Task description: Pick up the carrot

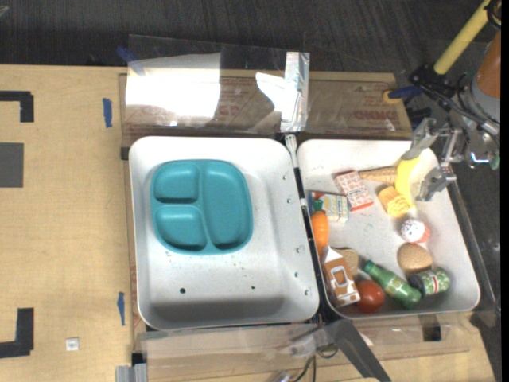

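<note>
The carrot [320, 231] lies against the right bin's [468, 237] left wall, beside the snack packets, well apart from the gripper [436, 164]. The gripper hovers over a yellow toy, fingers parted and gripping nothing.

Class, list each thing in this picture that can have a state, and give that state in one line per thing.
Carrot: lying in the right bin by its left wall, not held.
Teal plate: flat in the left bin, nothing on it.
Green bottle: lying on its side.
Hand: above the right bin's far right corner, away from the carrot.
Yellow piece: lying just left of the hand.
</note>
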Available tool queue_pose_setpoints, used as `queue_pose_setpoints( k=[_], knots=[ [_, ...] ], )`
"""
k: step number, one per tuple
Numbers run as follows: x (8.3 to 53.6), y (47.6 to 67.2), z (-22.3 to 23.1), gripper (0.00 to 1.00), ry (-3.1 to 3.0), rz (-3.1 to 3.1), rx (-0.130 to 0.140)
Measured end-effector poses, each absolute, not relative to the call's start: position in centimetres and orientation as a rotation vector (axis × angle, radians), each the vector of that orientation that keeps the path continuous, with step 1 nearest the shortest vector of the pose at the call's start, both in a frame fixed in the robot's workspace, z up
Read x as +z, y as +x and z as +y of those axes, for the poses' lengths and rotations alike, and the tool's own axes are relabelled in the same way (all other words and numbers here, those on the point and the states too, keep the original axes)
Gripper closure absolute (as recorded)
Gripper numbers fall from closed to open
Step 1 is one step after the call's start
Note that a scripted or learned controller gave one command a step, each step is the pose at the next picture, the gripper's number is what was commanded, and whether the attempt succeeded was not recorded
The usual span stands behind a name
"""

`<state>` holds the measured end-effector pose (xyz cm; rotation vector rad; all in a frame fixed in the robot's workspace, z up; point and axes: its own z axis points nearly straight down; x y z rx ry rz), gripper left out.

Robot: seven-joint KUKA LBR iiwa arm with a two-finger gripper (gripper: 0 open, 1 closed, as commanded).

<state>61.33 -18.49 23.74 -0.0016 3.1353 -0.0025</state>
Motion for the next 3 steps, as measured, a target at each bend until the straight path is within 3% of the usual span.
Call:
queue_pose_setpoints(
  k=[1, 2, 3],
  knots=[
    [9.9, 57.5, -19.0, 0.0, -0.1, 3.127, -0.005],
    [8.8, 59.6, -19.5, 0.0, 0.154, 3.126, -0.002],
    [8.8, 56.9, -20.7, 0.0, 0.49, 3.096, 0.009]
  ],
)
